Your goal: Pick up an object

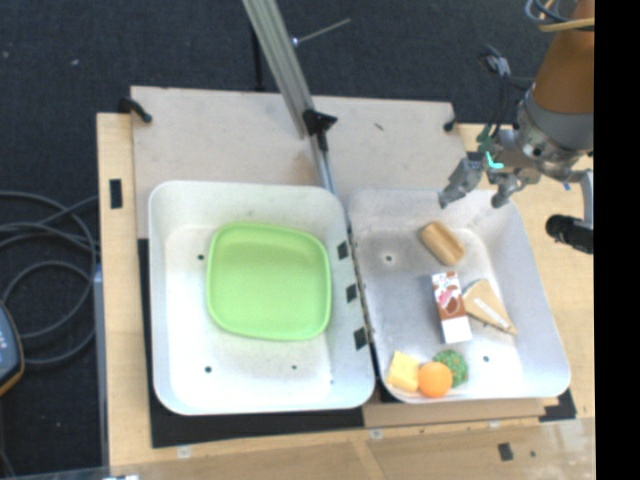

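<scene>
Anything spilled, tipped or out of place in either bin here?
Nothing stands out. The green plate lies flat in the left bin. The bread roll, small carton, wedge and orange rest loosely inside the right bin.

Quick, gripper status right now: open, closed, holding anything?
Gripper: open, holding nothing, above the far edge of the right bin, beyond the bread roll.

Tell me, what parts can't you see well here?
- Grey arm with orange band: cut off by the camera view's top right edge.
- Small dark green lump: partly hidden behind the round orange ball; too small to name.
- Red and white carton: label too blurry to read.
</scene>
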Robot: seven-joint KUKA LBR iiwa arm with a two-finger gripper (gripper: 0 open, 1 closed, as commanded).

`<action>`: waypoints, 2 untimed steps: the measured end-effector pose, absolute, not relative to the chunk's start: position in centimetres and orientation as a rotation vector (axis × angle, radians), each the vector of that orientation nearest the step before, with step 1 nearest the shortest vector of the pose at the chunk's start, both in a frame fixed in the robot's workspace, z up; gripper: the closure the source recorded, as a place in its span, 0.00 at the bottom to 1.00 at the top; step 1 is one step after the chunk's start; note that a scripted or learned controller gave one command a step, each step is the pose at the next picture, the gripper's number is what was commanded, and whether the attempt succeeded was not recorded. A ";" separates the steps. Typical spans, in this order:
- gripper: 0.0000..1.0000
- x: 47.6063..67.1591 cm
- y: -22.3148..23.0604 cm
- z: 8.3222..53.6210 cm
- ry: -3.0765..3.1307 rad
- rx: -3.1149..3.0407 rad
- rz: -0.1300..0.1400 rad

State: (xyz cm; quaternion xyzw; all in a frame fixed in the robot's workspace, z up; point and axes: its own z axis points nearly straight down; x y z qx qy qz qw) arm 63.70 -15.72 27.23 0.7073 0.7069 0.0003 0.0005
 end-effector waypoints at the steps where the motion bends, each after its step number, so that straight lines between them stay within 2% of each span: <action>1: 0.00 63.7 -15.7 27.2 2.220 2.221 0.001; 2: 0.00 63.7 -15.7 20.9 2.223 2.225 -0.005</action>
